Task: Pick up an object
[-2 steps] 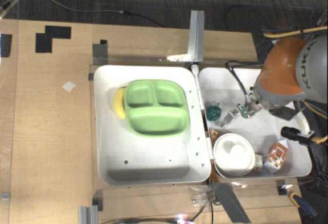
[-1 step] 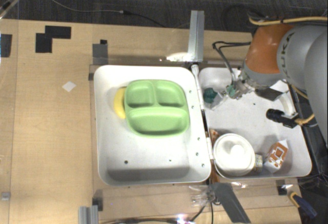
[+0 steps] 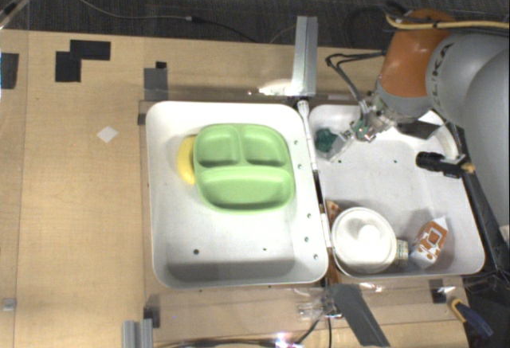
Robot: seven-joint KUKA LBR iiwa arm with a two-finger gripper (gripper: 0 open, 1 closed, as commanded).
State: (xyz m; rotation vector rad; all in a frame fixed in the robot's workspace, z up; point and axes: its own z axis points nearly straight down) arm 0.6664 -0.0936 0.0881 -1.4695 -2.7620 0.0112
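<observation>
My arm comes in from the right, its orange band (image 3: 410, 60) above the wrist, and my claw (image 3: 365, 130) hangs over the far left part of the right bin (image 3: 398, 179). The claw is small and partly blurred here, so I cannot tell how it is set, and nothing shows between its tips. Just to its left, near the bin's far left corner, lies a small dark green object (image 3: 325, 140), close to the claw but apart from it as far as I can see. At the near side of the same bin sits a white bowl (image 3: 362, 237), close to the left wall, and to its right, almost touching it, a small orange and white patterned packet (image 3: 430, 239) lies tilted.

In the left bin (image 3: 231, 259) a green divided tray (image 3: 241, 166) rests toward the far half, and a yellow item (image 3: 185, 161) peeks out from under its left edge. Both bins stand side by side on my wooden worktop (image 3: 72, 203).
</observation>
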